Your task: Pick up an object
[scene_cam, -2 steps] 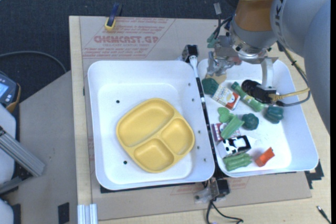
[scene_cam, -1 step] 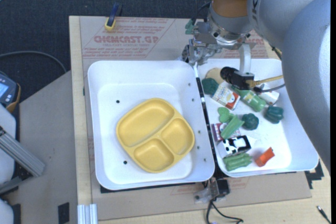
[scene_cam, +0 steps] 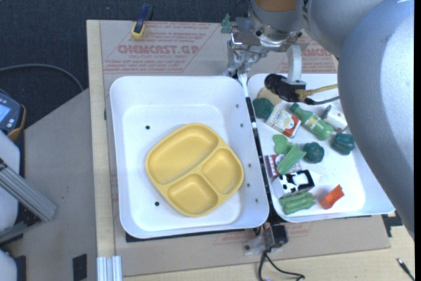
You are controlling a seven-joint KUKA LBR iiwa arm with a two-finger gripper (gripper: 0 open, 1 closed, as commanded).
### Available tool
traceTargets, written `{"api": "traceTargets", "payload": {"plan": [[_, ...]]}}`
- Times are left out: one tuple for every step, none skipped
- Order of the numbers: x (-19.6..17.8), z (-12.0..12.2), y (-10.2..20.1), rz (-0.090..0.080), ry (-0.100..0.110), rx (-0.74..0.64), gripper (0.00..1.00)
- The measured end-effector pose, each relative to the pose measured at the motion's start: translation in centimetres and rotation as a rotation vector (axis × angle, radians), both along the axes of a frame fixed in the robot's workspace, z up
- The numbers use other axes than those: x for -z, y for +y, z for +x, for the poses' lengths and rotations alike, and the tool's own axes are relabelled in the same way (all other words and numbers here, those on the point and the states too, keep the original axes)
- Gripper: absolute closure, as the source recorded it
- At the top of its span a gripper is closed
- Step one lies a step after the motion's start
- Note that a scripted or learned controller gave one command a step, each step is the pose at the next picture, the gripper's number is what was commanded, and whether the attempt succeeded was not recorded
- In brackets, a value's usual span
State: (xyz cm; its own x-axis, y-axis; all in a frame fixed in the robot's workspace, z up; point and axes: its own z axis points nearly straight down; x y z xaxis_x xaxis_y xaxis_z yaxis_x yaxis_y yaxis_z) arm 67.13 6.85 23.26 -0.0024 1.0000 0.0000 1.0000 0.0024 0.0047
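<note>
My gripper (scene_cam: 238, 66) hangs over the far end of the wall between the two bins, at the back corner of the left bin (scene_cam: 125, 141). A yellow divided tray (scene_cam: 194, 170) lies in the middle of that bin. The right bin (scene_cam: 368, 197) holds several small toy foods: a small carton (scene_cam: 283, 120), a green bottle (scene_cam: 314, 124), a green pepper (scene_cam: 343, 141), a broccoli piece (scene_cam: 313, 153), a black-and-white block (scene_cam: 296, 181), a green cucumber (scene_cam: 297, 202) and an orange piece (scene_cam: 333, 195). The big grey arm covers the right bin's far right part.
Both bins rest on a cardboard sheet (scene_cam: 171, 46) with red print. A blue and yellow clamp (scene_cam: 140, 22) sits at its back left edge. A grey device (scene_cam: 10, 116) and a metal rail (scene_cam: 26, 194) stand off the bench's left side.
</note>
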Motion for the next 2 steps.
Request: {"api": "traceTargets", "payload": {"plan": [[0.8,-0.8,0.6,0.000,0.008,0.002,1.00],[0.4,0.2,0.0,-0.001,0.001,0.003,1.00]]}}
